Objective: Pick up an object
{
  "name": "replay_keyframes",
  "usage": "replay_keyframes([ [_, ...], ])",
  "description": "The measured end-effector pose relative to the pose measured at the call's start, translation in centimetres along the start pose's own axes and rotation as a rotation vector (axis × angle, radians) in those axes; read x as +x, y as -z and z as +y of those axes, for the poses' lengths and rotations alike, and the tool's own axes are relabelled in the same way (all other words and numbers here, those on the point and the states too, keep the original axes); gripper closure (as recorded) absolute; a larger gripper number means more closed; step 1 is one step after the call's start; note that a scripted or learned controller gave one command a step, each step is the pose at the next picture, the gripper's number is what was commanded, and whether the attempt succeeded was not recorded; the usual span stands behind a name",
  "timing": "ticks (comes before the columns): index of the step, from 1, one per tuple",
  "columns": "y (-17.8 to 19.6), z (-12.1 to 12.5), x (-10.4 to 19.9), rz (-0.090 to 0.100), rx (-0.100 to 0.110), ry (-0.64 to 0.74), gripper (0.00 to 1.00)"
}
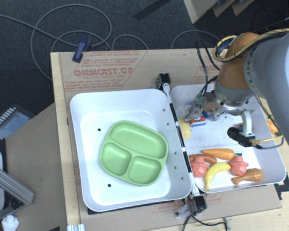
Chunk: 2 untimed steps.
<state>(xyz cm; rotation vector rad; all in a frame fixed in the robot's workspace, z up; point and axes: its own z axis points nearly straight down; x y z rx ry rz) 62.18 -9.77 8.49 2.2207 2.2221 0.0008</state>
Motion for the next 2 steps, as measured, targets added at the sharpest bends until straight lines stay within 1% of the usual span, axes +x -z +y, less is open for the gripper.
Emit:
replay_keyframes([
  [1,1.0,0.0,0.0,-0.001,-0.001,0.001,1.00],
  [2,10.0,-2.9,8.8,0.001,-0.001,0.001,1.00],
])
